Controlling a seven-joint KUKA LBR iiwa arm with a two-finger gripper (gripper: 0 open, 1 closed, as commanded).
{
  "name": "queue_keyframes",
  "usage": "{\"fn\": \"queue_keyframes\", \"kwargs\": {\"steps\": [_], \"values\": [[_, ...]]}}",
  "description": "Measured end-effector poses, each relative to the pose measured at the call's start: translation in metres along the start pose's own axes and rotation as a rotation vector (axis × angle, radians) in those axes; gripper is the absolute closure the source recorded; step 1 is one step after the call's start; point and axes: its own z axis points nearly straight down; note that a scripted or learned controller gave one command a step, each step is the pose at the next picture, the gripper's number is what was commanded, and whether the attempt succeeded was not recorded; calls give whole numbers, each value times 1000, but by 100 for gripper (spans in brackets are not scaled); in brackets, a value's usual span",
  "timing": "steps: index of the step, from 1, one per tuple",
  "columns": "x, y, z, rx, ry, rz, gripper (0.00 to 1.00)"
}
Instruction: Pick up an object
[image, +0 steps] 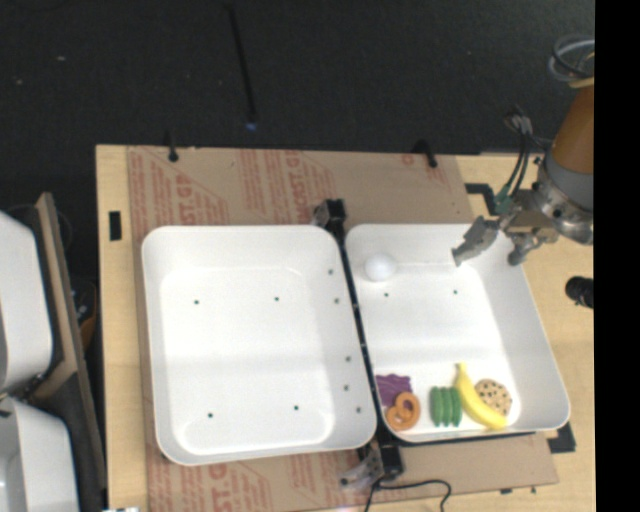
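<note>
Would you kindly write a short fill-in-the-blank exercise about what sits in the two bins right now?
1. The banana lies in the ____ bin.
2. The white ball rests near that bin's ____ edge.
3. The green toy sits between the orange ring and the ____.
4. The gripper hovers with its fingers ____.

Missing words: right; far; banana; open

Two bins sit side by side on the bench (120, 300), touching along their inner walls. The left bin (160, 330) lies to my far side; the right bin (540, 340) lies under me. My gripper (496, 240) hangs over the right bin's far right corner, fingers spread apart. A ball (378, 267) rests near that bin's far left corner. Along its near edge, left to right, lie a grape bunch (394, 384), a pretzel (405, 412) just before it, a pepper (445, 405), a banana (476, 403) and a cookie (493, 398) against the banana.
</note>
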Motion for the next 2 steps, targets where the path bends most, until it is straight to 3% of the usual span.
{"fn": "queue_keyframes", "kwargs": {"steps": [1, 2], "values": [[0, 1, -4, -7, -1, -1, 0], [-1, 0, 38, -3, -1, 0, 0]]}}
